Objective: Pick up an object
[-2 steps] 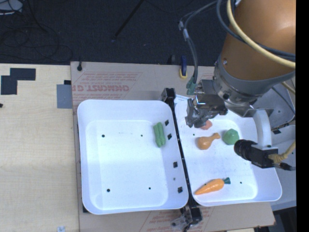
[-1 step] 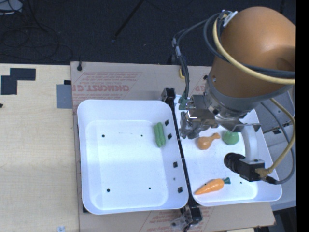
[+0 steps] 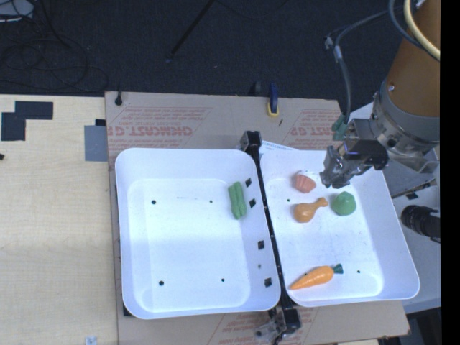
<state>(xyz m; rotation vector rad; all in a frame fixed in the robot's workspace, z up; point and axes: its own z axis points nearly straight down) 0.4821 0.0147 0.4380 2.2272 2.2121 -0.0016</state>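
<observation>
The right bin (image 3: 392, 225) holds a pink toy (image 3: 305, 182), an orange drumstick-shaped toy (image 3: 309, 210), a green round toy (image 3: 344, 203) and an orange carrot (image 3: 316, 277). A green cucumber-like toy (image 3: 236, 200) lies near the right wall of the left bin (image 3: 144, 264). My gripper (image 3: 335, 179) hangs over the upper part of the right bin, between the pink toy and the green round toy and just above the latter. Nothing shows between its dark fingers.
A black divider clamp (image 3: 260, 214) runs between the two bins. Both bins rest on a cardboard sheet (image 3: 187, 124) on the wooden bench. A yellow-blue clip (image 3: 273, 105) stands at the cardboard's far edge. Cables hang beside the arm at the right.
</observation>
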